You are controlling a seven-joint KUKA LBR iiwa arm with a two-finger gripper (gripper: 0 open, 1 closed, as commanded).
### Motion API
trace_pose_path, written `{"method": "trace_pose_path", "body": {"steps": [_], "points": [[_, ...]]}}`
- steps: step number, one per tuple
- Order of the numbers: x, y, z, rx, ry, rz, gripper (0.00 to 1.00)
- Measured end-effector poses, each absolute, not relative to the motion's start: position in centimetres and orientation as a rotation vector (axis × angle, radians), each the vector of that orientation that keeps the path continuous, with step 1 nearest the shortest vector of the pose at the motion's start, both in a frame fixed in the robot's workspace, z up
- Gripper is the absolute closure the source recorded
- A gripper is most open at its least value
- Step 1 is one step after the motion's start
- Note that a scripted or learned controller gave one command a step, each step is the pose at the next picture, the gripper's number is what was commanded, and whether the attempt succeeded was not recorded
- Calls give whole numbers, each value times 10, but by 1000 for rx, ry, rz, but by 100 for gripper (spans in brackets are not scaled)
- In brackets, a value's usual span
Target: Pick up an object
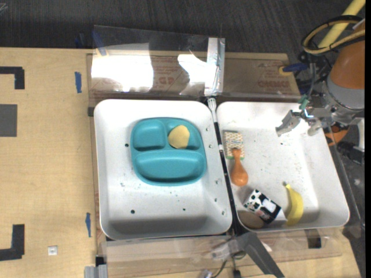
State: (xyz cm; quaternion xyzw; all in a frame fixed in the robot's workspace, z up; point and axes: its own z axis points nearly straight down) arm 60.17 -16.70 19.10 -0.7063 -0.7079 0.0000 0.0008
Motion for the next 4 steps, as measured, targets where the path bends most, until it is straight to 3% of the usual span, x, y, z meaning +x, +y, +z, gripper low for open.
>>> {"method": "trace_pose_path", "body": {"steps": [1,2,3,4], "points": [[524,-171,153,-2273,-2164,4,0],[481,-188,87,-2172,-2276,-5,0],[483,-188,99,-2178,-2281,-8,100],[512,-147,228,-2087,-2363,-13,100]]}}
